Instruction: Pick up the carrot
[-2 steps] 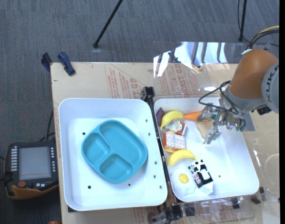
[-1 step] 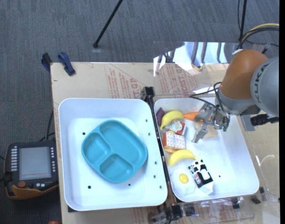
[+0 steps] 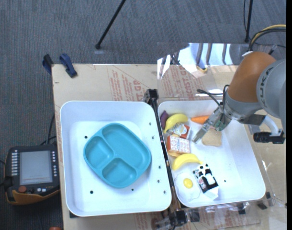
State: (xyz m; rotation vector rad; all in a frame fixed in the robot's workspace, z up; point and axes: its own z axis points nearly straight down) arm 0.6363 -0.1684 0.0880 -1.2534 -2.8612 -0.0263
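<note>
The arm (image 3: 261,87) reaches in from the right and extends down over the right bin (image 3: 241,176). The jaws (image 3: 203,133) point down and to the left, with the tips over the bin floor near its upper middle. How far the jaws are open cannot be told from this view, and no object is visible between them. The carrot (image 3: 200,120) lies on the bin floor near the back wall, just above and slightly left of the tips, apart from them. A tan slice of bread (image 3: 212,139) lies just beside the tips on the right. A yellow banana (image 3: 175,120) lies to the left of the carrot, with an orange packet (image 3: 177,143) below it and a second banana (image 3: 185,160) below the packet. A fried egg (image 3: 188,183) and a black-and-white carton (image 3: 206,178) lie near the front wall. The left bin (image 3: 74,128) holds a blue divided plate (image 3: 117,155). Both bins rest on the surface (image 3: 103,80). A handheld pendant (image 3: 33,169) lies on the floor to the left.
</note>
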